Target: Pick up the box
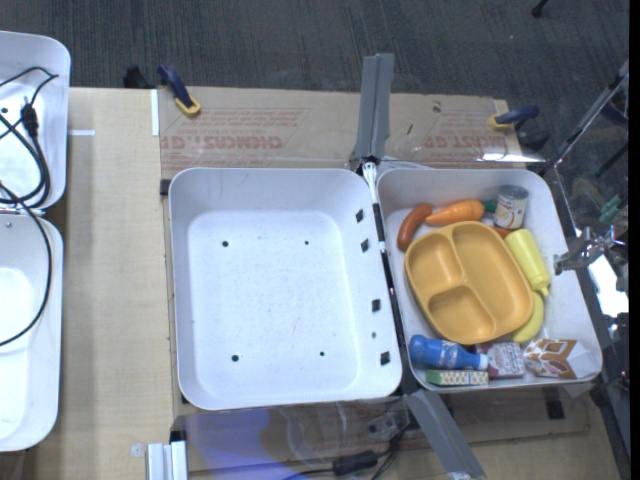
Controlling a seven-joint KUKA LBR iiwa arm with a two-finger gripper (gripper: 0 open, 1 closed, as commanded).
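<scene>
Several small boxes lie along the near edge of the right bin (575,298). A brown and white patterned box (552,358) rests in the near right corner. Next to it on the left is a small pale box with red print (505,361). A flat green and white box (457,377) lies against the front wall, just below a blue bottle (445,352).
A yellow divided plate (478,283) takes up the middle of the right bin, with a carrot (455,211), a sausage (412,225), a can (511,208), a yellow bottle (528,258) and a banana (533,320) around it. The left bin (275,288) stands beside it. Metal fixtures (590,253) stand at the right edge.
</scene>
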